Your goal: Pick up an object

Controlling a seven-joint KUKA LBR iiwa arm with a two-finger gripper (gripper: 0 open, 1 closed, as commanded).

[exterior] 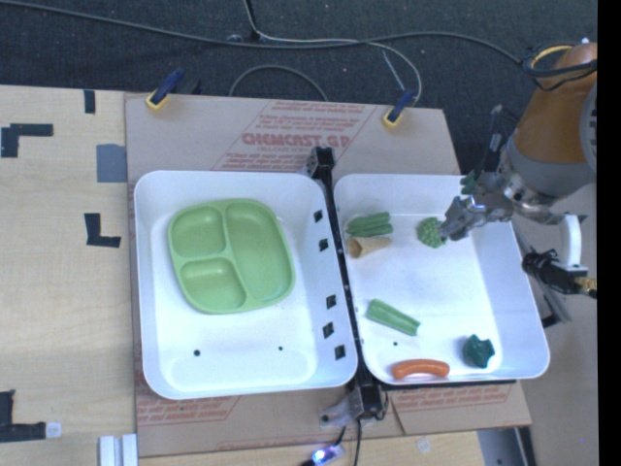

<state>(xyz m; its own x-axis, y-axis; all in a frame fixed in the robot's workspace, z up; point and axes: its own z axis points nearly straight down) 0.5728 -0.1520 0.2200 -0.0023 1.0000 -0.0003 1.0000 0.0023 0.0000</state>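
Claw (454, 223) sits low in the right bin (505, 289), near its far wall, right up against the small green broccoli-like piece (430, 232); can't tell whether the piece is between the fingers or just beside them, and can't tell if the claw is apart or together. All other places relative to that broccoli piece: a green leafy vegetable toy (370, 225) lies to its left, with a tan cone-shaped piece (367, 246) touching that toy's near side. A green pod-shaped piece (392, 316) lies nearer the camera and slightly left, well apart. An orange sausage-shaped toy (421, 368) sits at the bin's near wall, and a dark teal lump (477, 350) just right of it. Left bin (155, 289), far left, holds a green three-compartment plate (231, 255). Both bins rest on cardboard on the worktop (49, 289).
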